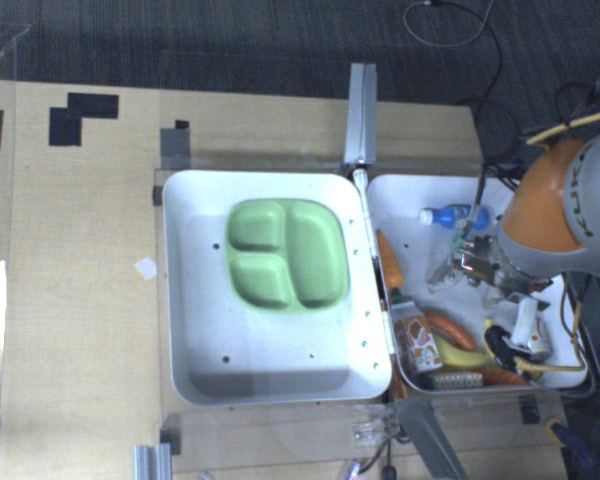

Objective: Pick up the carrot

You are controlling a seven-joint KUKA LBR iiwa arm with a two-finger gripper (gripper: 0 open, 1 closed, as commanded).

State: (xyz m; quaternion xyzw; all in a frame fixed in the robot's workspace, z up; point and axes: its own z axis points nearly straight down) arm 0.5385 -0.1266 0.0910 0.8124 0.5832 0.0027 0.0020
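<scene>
The carrot (388, 261) is a slim orange piece lying lengthwise against the left wall of the right bin (420, 190). My gripper (450, 268) hangs low over the middle of that bin, to the right of the carrot and apart from it. It points left, away from the grey wrist and orange band (538, 208). I see nothing held in it.
A clear bottle with a blue cap (446, 215) lies at the back of the right bin. Near its front lie a printed packet (417, 340), an orange-red elongated item (452, 330) and a banana (462, 359). The left bin (190, 298) holds a green divided plate (285, 253).
</scene>
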